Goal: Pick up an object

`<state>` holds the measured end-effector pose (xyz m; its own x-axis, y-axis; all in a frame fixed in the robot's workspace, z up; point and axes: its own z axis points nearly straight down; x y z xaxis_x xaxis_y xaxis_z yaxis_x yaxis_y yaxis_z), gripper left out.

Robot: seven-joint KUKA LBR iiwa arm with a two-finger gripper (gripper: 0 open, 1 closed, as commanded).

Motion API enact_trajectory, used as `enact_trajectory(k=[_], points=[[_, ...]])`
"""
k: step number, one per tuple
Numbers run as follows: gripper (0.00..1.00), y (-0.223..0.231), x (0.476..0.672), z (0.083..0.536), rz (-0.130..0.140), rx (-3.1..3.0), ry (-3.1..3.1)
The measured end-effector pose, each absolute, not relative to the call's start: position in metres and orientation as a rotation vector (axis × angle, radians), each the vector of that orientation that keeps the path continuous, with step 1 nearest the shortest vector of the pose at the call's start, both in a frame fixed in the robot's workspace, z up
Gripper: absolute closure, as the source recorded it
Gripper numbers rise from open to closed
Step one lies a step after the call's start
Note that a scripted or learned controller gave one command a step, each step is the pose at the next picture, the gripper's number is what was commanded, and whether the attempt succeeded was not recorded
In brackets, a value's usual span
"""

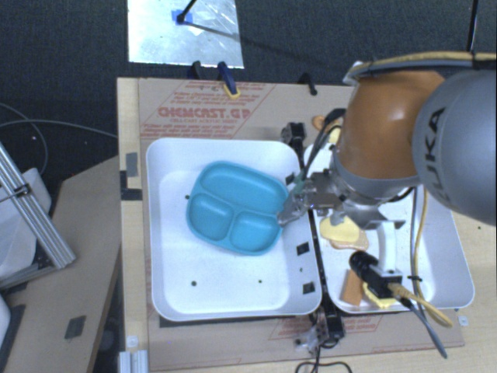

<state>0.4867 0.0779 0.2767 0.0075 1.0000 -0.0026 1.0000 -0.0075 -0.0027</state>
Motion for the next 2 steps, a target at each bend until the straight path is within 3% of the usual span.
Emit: enact_trajectory(k=[1, 2], points=[[1.00, 0.0826, 0.4861, 0.2892, 0.000, -2.216, -2.226], [0.00, 0.0826, 0.4861, 0.2889, 0.000, -2.216, -2.226]])
